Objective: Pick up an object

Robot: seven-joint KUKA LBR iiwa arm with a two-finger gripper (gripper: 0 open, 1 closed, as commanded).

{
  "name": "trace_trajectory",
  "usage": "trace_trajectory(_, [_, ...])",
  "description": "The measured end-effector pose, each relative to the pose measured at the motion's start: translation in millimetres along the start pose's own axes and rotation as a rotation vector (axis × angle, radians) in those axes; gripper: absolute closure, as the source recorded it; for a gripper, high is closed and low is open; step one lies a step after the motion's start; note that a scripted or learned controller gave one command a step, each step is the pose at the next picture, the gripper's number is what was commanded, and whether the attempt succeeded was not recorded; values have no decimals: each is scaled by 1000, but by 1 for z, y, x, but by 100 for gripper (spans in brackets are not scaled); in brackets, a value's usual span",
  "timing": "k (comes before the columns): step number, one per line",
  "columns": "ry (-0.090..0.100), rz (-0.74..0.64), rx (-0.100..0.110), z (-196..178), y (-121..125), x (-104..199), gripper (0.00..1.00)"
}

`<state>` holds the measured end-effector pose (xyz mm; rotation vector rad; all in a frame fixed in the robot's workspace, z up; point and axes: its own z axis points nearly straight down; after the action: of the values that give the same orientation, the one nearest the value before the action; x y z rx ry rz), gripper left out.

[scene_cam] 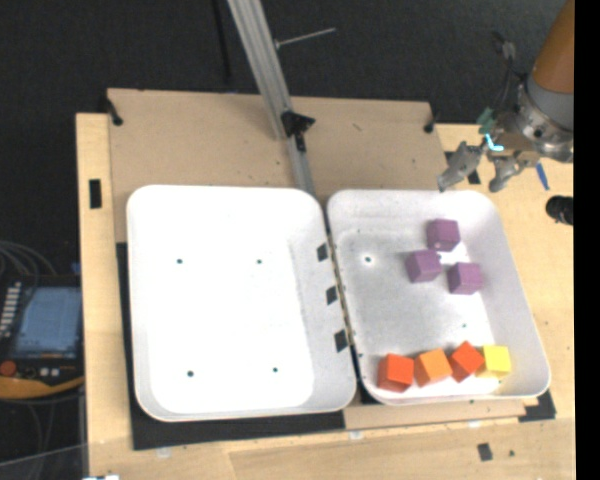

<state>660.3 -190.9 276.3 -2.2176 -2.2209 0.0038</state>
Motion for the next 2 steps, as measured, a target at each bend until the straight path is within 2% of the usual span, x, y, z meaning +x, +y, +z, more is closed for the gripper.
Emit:
trace_trajectory(1, [-4, -3, -4, -3, 1, 0, 0])
trace_trajectory(2, [-2, 2, -1, 50, -9, -6, 0])
